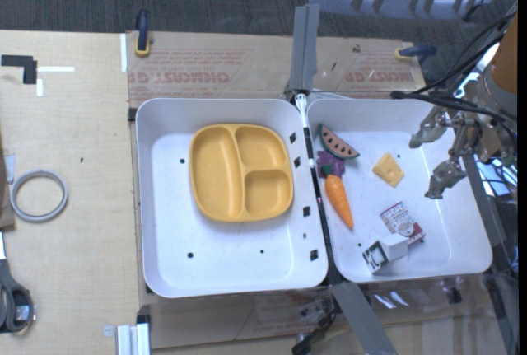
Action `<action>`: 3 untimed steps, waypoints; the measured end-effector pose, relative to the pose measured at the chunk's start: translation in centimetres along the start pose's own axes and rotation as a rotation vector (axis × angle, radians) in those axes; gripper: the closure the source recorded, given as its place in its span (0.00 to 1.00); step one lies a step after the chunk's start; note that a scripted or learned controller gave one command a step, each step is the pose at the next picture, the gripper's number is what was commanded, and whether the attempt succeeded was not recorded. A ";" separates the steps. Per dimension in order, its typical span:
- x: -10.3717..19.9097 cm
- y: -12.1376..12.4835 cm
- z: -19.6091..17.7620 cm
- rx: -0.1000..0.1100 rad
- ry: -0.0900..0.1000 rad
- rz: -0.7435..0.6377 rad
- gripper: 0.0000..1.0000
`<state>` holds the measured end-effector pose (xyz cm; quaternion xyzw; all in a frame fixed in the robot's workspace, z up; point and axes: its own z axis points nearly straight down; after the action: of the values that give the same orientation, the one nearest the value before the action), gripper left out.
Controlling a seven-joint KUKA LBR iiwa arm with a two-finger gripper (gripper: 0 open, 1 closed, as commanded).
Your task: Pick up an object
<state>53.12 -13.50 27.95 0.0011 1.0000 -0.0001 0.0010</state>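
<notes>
This is a robotics lab set up for grasping trials, not a home or kitchen. A plywood counter (66, 263) carries two shallow white bins (156, 205) framed by metal brackets, with cardboard sheets (206, 65) clamped behind them by yellow-handled clamps (142, 36). Toy food, such as a plastic carrot (338, 198) and a watermelon slice (338, 144), lies beside a yellow divided plate (241, 172). Black cables (461, 73) run to the arm at right; a tape roll (37, 195) and scissors (15, 304) sit on the counter

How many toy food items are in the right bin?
4: watermelon slice at upper left, grapes just below it, carrot beneath those, cheese wedge mid-bin.
</notes>
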 end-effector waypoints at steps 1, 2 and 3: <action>-5.9 -2.8 10.5 0.001 0.001 0.459 0.00; -9.8 -1.6 18.7 0.002 -0.001 0.883 0.00; -5.8 -4.6 18.7 0.001 -0.001 0.566 0.00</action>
<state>58.92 -18.12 9.27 0.2800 0.9600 -0.0003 0.0015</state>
